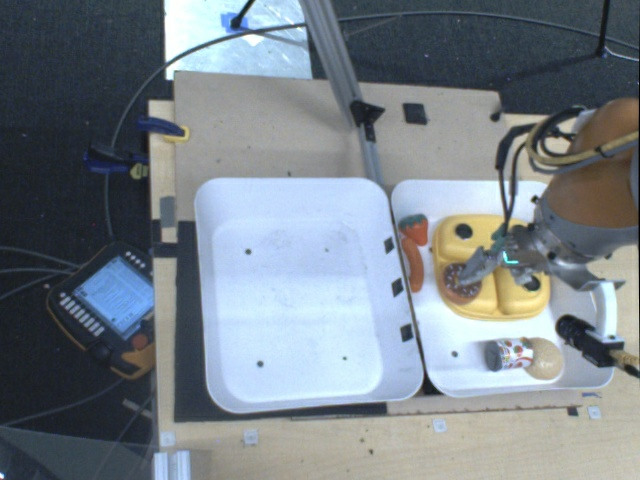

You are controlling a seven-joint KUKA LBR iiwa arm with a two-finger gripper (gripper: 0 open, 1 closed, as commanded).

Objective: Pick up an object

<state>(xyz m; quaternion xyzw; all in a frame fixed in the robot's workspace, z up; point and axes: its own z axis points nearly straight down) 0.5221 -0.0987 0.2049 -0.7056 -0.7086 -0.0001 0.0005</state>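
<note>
Tool (487,264) low over the right bin (440,368), dark fingers stretched leftward above a yellow moulded toy (480,298); how far apart they stand, and whether anything sits between them, impossible to tell at this size. Small green light glowing at the tool's base. Yellow toy broad, smooth and glossy, plastic by the look, with rounded lobes and a dark round hole near its upper left. Resting on its left part, right under the fingertips, a round brown disc with pale speckles (462,280), rather like a doughnut. Beside it, against the bin's left wall, a slim orange carrot-shaped toy (413,253) with a green top, lying lengthways. Nearer the front edge, a small cylindrical can with a printed label (511,354) lying on its side, touching a tan rounded lump (545,359). Left bin (230,368) shallow, white, matte, with rounded corners and a few small dark holes in its floor. Both bins side by side on a tan board table (270,128). Grey arm with its orange band (600,168) entering from the right, wrist bent down and left towards the yellow toy. Handheld pendant with a lit screen (110,303) on the dark floor to the left.
</note>
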